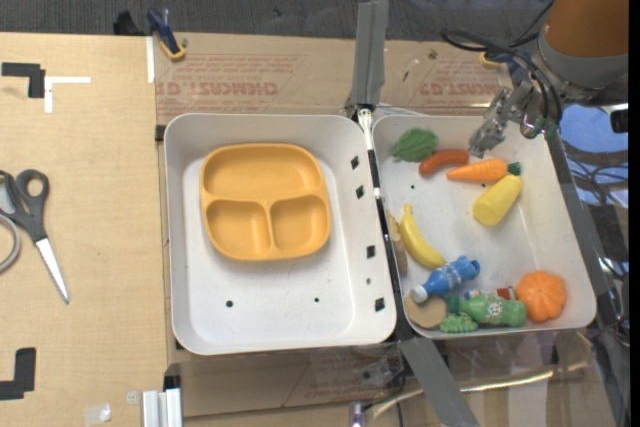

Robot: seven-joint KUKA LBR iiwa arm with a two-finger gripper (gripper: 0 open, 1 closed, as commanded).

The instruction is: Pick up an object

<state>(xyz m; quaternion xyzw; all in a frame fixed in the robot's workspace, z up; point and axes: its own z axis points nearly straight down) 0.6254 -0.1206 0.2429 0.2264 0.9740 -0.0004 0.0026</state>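
Observation:
My gripper (493,135) hangs over the far right part of the right bin (570,215), just above the leafy end of an orange carrot (478,172). Nothing shows in it. Beside the carrot lie a red chili (443,161) and a green leafy piece (413,144). A yellow corn-like piece (497,200) sits right below the carrot. Nearer the front are a banana (418,240), a blue bottle (446,279), a green bottle (492,311) and an orange round fruit (541,295).
The left bin (200,315) holds a yellow divided plate (266,200). A raised divider (372,185) runs between the two bins. Scissors (35,225) lie on the bench at the far left. Cables (600,175) hang by the right bin's outer wall.

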